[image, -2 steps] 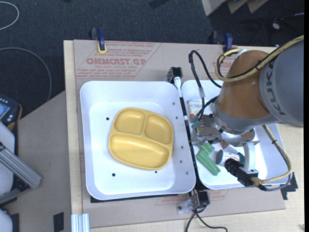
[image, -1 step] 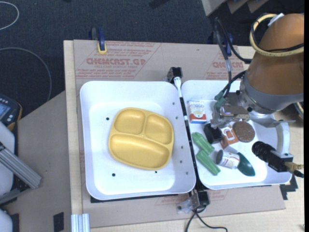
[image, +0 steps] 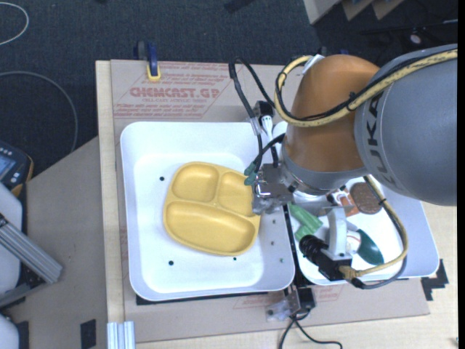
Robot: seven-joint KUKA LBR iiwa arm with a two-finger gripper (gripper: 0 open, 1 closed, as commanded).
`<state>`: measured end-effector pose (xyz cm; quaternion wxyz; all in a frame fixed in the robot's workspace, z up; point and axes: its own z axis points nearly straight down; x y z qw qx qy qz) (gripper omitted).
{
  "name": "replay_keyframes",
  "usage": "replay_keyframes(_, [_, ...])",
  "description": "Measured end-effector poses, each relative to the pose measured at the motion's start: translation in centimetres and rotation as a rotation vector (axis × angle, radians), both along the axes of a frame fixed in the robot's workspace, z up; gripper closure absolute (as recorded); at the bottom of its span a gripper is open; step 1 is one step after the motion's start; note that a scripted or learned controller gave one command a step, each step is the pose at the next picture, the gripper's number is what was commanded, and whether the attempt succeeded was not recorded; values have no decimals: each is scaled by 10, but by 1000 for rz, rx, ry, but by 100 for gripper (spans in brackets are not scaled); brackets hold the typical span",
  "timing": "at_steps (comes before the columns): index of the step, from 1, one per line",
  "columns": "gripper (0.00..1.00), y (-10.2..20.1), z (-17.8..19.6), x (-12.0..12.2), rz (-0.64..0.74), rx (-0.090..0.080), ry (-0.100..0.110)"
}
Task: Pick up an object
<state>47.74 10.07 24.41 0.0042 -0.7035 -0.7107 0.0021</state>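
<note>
A yellow plate with three compartments point(image: 207, 209) lies flat in the left bin point(image: 145, 195). My gripper point(image: 260, 193) hangs low at the plate's right edge, close to the wall between the two bins. The wrist's bulk hides how the gripper meets the plate. In the right bin point(image: 415, 262) a green piece point(image: 305, 218), a teal piece point(image: 370, 249) and a brown round thing point(image: 363, 198) peek out from under the arm.
The grey and orange arm point(image: 341, 122) covers most of the right bin. A cardboard sheet point(image: 174, 89) lies under the bins at the back, with a yellow and blue clamp point(image: 151, 60) on its edge. Cables loop around the wrist.
</note>
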Motion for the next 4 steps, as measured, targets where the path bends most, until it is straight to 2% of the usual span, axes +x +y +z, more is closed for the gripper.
replay_keyframes(1, [100, -41, 108, 3, -12, -2, -23])
replay_keyframes(2, [100, -38, 112, 3, -8, -3, -13])
replay_keyframes(4, [100, -37, 132, 4, -6, -4, -19])
